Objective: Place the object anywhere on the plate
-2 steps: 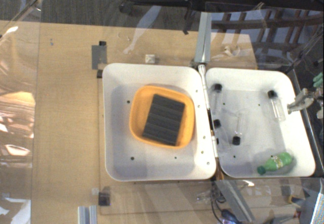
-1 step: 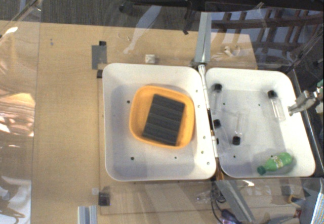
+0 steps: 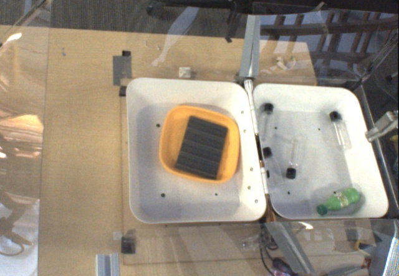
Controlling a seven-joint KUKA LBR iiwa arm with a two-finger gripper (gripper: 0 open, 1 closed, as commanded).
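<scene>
Camera view: dark ribbed rectangular block already fills the orange square plate. Green plastic bottle, at five o'clock, may roll off it. Gripper state: cannot tell.

The desk looks like pale wood laminate, smooth with a faint sheen. Both white bins, the left bin and the right bin, look like matt plastic. The orange plate is smooth, slightly glossy plastic. On it lies a dark grey ribbed block, matt like foam. At five o'clock in the right bin, a green bottle shines like glossy plastic.
</scene>
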